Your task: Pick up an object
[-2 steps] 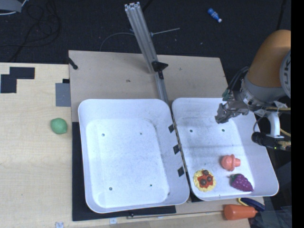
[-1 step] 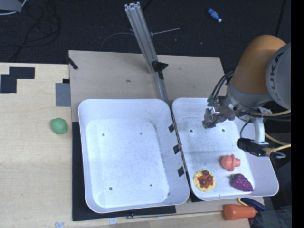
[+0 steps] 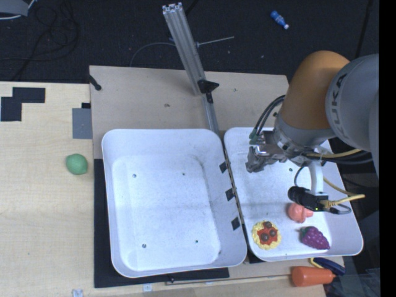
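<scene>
Hovering my gripper (image 3: pixel 255 163) over right bin (image 3: pixel 272 193), search step, nothing picked. Finger state: cannot tell. Peach (image 3: pixel 298 212), pizza toy (image 3: pixel 266 234), grapes (image 3: pixel 314 237) lie at bin's near end. Next: move there, descend on one.

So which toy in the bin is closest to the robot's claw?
The pink toy, at the right bin's middle right. It lies nearer the gripper than the round yellow toy and purple grapes along the front edge.
</scene>
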Tool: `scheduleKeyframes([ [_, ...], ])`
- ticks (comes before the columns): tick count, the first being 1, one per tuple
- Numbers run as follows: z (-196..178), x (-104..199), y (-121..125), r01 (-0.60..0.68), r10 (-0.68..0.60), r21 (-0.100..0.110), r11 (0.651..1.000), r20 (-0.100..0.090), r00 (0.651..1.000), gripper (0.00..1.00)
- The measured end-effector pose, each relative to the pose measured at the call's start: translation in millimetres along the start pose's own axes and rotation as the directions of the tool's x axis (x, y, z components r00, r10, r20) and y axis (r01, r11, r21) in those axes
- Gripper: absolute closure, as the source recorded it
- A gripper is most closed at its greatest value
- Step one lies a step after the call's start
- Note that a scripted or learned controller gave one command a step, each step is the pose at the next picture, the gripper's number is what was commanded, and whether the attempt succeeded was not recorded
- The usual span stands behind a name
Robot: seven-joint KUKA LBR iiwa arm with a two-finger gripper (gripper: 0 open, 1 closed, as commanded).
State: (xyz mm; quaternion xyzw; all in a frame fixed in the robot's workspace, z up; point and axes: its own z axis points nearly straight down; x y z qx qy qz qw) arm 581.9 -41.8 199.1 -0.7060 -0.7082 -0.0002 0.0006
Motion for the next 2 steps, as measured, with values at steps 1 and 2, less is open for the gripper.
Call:
scheduleKeyframes([
  [1, -17, 46, -20, 0.000, 0.000, -0.002, 1.000, 0.000, 1.000, 1.00],
  [2, -30, 98, -45, 0.001, -0.001, -0.001, 1.000, 0.000, 1.000, 1.00],
])
